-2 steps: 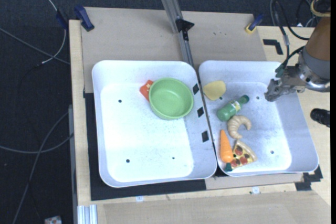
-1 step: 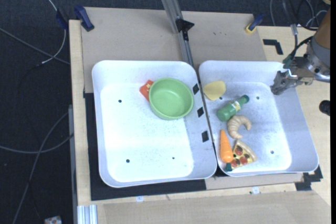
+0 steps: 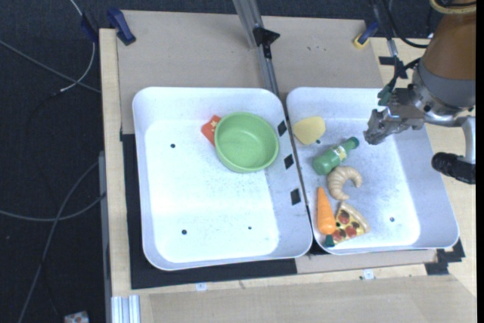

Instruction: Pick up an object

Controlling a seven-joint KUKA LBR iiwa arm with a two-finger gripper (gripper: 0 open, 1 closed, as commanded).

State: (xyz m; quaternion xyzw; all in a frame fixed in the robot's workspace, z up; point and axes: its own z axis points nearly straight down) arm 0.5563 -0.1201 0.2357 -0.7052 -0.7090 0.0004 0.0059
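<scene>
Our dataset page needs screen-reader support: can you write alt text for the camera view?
A robot gripper hovers over the right bin near a green bottle, croissant, carrot, pizza slice and yellow piece. The left bin holds a green bowl beside a red item.

The green bowl [image 3: 246, 141] hides most of a red object [image 3: 209, 128], perhaps a block; the arm [image 3: 452, 49] runs off the right edge.

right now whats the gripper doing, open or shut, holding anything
Gripper: over the right bin, just right of the green bottle. Nothing visible between its fingers; open or shut cannot be told from this angle.
</scene>
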